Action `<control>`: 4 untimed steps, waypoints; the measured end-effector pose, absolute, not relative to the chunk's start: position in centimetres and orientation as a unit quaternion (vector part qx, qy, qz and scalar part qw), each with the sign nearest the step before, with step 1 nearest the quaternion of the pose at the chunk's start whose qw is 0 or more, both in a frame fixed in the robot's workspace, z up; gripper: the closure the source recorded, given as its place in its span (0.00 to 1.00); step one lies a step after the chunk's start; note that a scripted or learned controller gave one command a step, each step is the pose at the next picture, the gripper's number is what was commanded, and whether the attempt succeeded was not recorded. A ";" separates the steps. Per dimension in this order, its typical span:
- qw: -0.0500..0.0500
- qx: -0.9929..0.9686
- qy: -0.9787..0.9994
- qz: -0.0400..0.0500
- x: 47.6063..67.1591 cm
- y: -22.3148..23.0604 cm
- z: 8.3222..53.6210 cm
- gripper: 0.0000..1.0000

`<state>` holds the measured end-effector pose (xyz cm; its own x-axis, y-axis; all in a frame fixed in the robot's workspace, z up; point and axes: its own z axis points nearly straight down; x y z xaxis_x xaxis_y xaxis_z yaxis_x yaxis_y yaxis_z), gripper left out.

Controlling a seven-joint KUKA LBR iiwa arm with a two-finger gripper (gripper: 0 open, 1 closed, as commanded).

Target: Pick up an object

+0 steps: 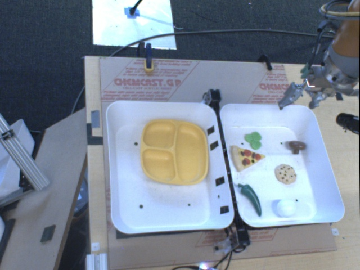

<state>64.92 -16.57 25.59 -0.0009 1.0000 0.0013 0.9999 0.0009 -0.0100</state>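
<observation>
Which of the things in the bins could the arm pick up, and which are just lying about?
For the job, all in the right bin:
pizza slice
green leaf
mushroom
cookie
green pepper
white ball
gripper, above that bin's far edge

Just lying about:
yellow divided plate in the left bin
blue clamp at the cardboard's far edge
</observation>
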 end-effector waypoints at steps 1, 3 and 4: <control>-0.001 -0.706 -0.708 0.000 65.1 -16.5 26.4 0.00; 0.001 -0.706 -0.708 0.001 64.4 -16.3 16.3 0.00; 0.000 -0.707 -0.707 0.000 64.6 -16.5 10.2 0.00</control>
<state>64.65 -16.53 10.20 -0.0010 1.0000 -0.0003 1.0000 0.0010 -0.0006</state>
